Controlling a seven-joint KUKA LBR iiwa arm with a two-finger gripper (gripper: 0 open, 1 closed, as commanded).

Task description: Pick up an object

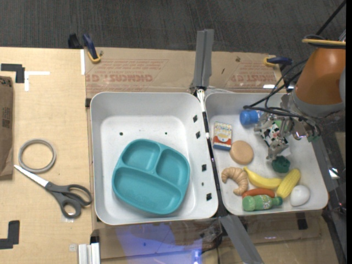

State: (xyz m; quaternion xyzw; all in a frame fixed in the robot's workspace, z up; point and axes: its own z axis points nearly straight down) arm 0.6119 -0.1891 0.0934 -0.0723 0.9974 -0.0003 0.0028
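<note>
Nothing is lifted yet: my claw hangs just above the green object, right of the round bun. Whether it is spread or pressed together, I cannot tell.

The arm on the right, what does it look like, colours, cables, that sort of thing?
The arm is grey with a broad orange band above the wrist. Thin black cables run beside it toward the gripper, a small cluster of metal and black parts with light-coloured bits.
</note>
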